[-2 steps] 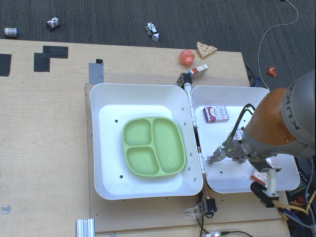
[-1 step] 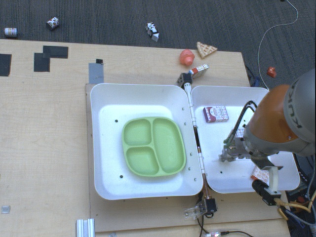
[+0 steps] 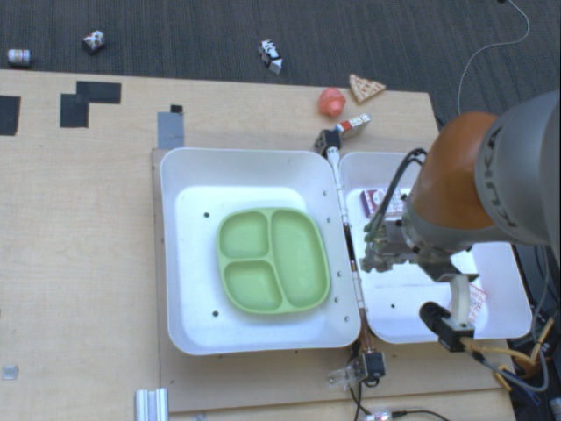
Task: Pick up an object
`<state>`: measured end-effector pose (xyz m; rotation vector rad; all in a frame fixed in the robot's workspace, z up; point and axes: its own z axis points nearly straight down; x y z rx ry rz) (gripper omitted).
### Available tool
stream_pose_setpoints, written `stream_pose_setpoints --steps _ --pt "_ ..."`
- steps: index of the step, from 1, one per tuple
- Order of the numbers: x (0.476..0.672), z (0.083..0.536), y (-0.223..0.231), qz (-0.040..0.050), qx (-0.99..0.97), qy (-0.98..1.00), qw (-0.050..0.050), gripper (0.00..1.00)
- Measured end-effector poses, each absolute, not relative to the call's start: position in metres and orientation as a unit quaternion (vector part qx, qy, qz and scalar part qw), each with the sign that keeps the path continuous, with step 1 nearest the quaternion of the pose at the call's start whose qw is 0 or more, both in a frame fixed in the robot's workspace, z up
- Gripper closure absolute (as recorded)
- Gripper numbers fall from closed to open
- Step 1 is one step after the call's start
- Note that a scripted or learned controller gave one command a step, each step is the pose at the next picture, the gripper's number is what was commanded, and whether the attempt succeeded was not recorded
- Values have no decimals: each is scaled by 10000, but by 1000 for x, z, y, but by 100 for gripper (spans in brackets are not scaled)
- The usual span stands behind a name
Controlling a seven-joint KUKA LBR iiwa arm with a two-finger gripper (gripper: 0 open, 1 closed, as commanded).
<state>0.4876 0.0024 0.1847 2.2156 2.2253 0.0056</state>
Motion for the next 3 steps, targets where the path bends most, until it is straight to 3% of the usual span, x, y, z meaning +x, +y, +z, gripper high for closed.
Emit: stream_pose_setpoints --steps 1,2,3 --pt "488 185 2 15 7056 7086 8 0" --pt "519 144 -25 120 7007 7133 -43 0" --pt "526 137 -29 126 6987 7152 -102 0"
